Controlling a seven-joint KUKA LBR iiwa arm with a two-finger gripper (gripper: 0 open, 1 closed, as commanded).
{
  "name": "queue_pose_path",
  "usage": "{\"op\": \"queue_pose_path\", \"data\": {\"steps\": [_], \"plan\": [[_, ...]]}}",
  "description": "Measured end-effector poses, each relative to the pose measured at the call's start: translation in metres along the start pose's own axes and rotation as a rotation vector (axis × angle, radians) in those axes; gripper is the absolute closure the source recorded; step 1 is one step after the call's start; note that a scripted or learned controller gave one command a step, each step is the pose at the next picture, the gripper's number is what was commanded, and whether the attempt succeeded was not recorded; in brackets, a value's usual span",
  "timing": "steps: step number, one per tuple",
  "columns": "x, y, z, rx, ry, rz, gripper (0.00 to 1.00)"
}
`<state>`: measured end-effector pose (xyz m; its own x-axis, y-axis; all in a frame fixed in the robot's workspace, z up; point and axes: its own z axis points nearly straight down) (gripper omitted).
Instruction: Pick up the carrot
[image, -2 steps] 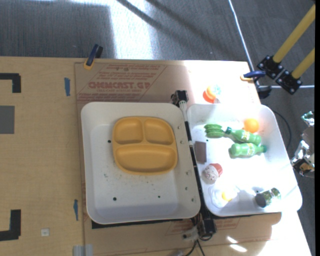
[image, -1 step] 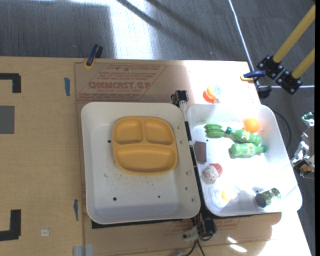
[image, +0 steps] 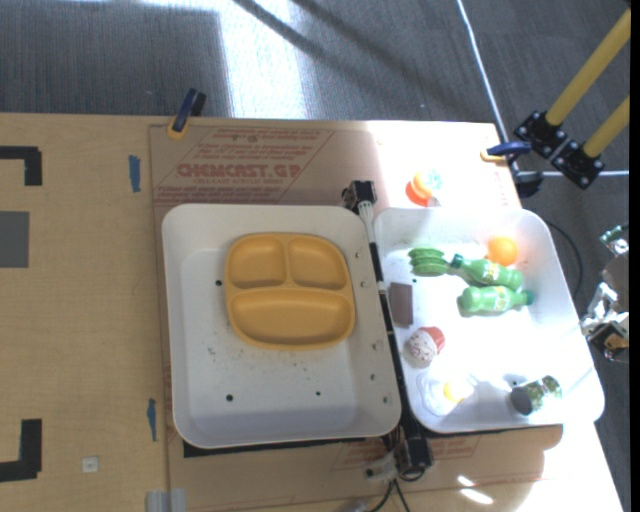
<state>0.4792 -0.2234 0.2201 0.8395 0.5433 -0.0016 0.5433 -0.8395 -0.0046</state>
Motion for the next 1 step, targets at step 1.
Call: {"op": "queue_pose_path", "data": {"steps": [1], "plan": [[0.0362,0.0237,-0.0162,-0.006,0.002,-0.088,1.0]]}}
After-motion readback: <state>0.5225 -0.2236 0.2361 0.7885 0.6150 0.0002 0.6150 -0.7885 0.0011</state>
